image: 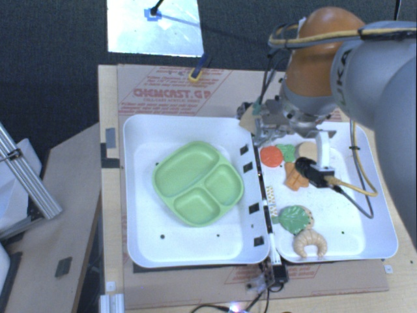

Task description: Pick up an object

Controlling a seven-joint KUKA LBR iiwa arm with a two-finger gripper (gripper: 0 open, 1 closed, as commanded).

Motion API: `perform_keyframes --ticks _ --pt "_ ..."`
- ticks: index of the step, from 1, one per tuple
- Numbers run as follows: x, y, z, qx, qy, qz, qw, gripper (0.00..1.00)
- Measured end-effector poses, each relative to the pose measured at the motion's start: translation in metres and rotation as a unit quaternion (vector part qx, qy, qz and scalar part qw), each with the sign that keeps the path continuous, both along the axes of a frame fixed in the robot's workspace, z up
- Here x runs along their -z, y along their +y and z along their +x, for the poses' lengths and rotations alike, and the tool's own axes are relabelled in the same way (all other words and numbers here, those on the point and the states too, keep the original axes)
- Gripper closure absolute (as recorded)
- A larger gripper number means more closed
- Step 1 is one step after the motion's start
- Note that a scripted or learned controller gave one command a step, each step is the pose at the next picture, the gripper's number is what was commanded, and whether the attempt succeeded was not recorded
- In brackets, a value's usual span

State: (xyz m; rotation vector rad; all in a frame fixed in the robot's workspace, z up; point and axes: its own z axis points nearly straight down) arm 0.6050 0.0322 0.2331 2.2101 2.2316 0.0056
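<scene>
Your end effector (268,129) hangs just beside the red toy tomato (271,155); closed or not, can't tell. Prob. light, stiff, slick plastic: take it across the middle.

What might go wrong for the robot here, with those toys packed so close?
The tomato, green piece and carrot lie crowded together, so the claw may nudge one while going for another. The claw also sits near the wall between the bins and might bump it.
</scene>
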Motion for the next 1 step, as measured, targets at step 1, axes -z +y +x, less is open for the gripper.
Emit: perform_keyframes --ticks 1 --pt "0.0153 0.0519 0.0178 0.001 0.000 -0.0006 1.0000 1.00"
